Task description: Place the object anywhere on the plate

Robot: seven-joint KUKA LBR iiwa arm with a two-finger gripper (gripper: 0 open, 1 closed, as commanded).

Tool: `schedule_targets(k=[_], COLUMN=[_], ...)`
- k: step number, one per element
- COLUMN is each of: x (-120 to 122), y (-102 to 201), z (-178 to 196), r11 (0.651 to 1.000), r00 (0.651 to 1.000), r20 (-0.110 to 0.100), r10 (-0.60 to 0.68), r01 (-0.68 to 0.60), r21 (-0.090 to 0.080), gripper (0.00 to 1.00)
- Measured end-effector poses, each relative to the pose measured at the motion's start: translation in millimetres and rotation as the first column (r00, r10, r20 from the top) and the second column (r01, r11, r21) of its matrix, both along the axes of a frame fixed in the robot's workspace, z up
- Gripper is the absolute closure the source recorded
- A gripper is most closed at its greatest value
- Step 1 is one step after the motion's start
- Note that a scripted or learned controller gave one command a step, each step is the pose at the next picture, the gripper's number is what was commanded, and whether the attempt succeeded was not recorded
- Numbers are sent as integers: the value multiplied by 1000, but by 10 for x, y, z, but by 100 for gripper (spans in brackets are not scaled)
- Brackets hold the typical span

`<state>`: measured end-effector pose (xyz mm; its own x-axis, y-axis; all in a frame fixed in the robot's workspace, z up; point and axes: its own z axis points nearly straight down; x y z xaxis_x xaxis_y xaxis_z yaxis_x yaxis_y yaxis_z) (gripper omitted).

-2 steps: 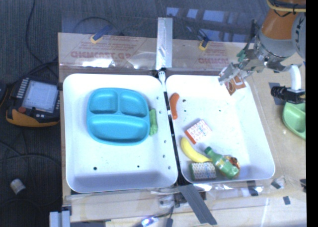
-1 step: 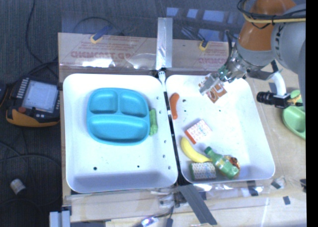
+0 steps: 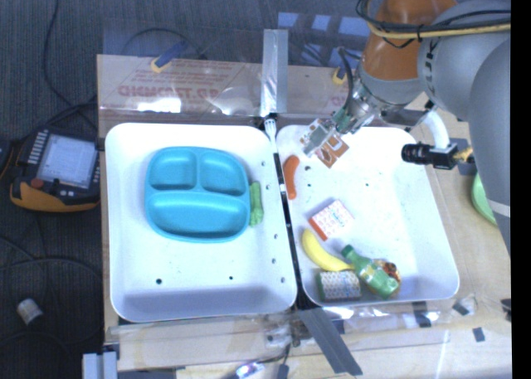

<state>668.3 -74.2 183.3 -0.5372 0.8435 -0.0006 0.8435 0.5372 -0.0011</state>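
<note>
The blue plate (image 3: 197, 192) with three compartments lies in the left bin (image 3: 133, 278). A green stick-shaped object (image 3: 255, 202) rests against the plate's right edge. My gripper (image 3: 320, 137) hangs over the far left corner of the right bin (image 3: 423, 228). A small orange-brown object (image 3: 333, 152) sits right at the gripper's tip; whether it is gripped cannot be made out. Further objects lie in the right bin: an orange sausage-shaped piece (image 3: 290, 177), a red and white box (image 3: 331, 220), a banana (image 3: 322, 255), a green bottle (image 3: 370, 274) and a grey can (image 3: 339, 286).
A raised divider (image 3: 282, 203) separates the two bins. The arm's grey body and orange band (image 3: 406, 29) stand over the far right of the bench. A handheld device (image 3: 58, 166) lies on the floor to the left.
</note>
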Motion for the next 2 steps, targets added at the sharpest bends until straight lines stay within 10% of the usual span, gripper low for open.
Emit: schedule_targets(k=[1,2], x=[0,-801], y=[636,1518], z=[1,267], r11=[999,999], r00=[999,999], r20=[0,-1], r10=[51,43], r01=[-51,-43], r21=[0,2], gripper=[100,100])
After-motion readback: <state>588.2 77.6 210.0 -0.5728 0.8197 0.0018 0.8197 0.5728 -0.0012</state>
